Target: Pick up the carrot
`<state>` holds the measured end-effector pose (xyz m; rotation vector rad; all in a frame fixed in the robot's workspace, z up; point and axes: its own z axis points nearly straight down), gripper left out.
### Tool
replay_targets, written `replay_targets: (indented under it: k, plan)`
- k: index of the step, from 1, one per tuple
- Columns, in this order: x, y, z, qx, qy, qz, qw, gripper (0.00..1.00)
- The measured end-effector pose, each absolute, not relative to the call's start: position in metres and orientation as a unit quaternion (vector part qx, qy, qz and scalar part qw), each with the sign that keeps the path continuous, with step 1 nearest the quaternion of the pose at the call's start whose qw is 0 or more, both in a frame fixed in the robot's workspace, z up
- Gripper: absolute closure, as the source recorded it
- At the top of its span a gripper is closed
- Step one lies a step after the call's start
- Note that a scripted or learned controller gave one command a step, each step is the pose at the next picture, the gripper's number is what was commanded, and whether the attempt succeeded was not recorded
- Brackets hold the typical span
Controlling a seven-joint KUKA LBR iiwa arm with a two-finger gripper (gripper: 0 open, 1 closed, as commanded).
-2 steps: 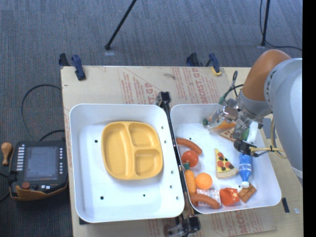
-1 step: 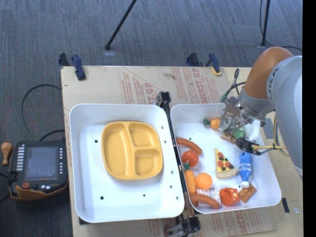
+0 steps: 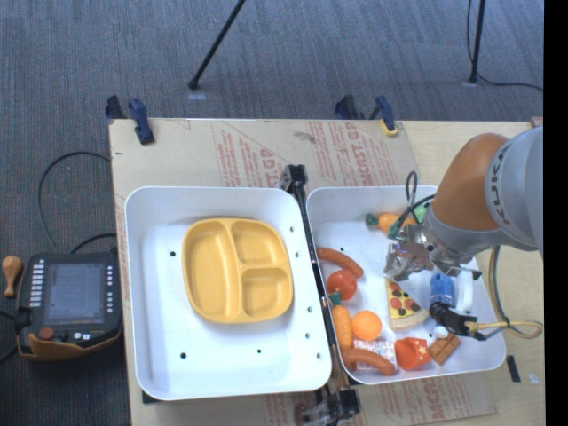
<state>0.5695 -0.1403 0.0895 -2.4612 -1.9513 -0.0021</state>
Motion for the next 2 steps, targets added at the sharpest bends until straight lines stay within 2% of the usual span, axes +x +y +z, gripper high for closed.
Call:
replay_targets:
  k: [1, 2]
  plan:
    - [0.569, -0.141, 0.089, -0.784, -0.621, -0.0005, 0.000, 0.00]
    - [0.622, -0.184, 0.096, -0.792, -0.611, -0.0001, 0.001, 0.00]
